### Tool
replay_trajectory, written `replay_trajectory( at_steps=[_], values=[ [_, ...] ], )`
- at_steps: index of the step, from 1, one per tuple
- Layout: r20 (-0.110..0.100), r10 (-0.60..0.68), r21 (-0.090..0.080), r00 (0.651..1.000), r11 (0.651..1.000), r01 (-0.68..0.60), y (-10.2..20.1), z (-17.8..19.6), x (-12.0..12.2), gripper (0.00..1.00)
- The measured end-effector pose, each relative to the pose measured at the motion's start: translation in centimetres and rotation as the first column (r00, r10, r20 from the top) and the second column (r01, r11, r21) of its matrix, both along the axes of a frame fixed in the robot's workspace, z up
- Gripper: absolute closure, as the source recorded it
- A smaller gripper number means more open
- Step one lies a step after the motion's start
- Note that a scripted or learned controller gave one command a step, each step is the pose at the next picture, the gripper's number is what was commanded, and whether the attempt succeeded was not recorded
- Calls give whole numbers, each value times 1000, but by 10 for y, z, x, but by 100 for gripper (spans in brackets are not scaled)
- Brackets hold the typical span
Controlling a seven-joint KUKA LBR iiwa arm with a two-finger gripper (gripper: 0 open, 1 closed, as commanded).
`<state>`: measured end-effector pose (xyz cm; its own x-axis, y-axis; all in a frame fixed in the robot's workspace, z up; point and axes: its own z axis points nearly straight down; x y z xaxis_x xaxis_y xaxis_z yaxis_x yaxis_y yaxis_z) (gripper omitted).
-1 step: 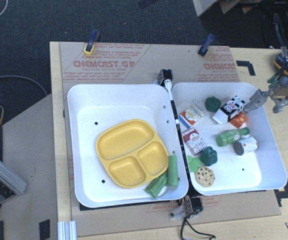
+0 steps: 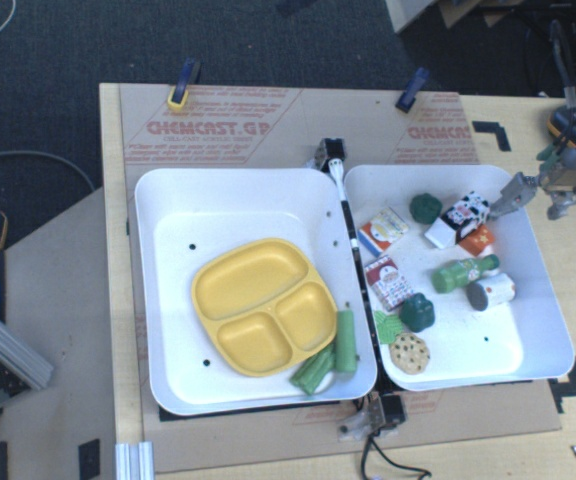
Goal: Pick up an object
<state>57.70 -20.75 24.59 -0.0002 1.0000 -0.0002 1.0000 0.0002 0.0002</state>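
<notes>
From above, the gripper (image 2: 524,190) hangs at the far right rim of the right bin (image 2: 543,308); whether its claw is spread or pressed together cannot be told. Just left of it lies a black-and-white carton (image 2: 465,211), with a green bottle (image 2: 463,271) nearer. The left bin (image 2: 163,268) holds a yellow divided plate (image 2: 261,305).

Gripper (image 2: 516,194) at three o'clock, dull grey metal, slim flat finger (image 2: 513,194) — angular bracketed body behind it, darker blue-grey fittings toward two o'clock, details blurred
</notes>
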Motion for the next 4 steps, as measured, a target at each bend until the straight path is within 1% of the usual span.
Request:
replay_trajectory(
  at_steps=[1,2,3,4],
  values=[
    [-8,0,3,1000,1000,0,3,-64,-3,0],
    [-7,0,3,1000,1000,0,9,-108,-8,0],
    [-7,0,2,1000,1000,0,10,-162,-9,0],
    [1,-1,0,1000,1000,1,9,-148,-7,100]
  ],
)
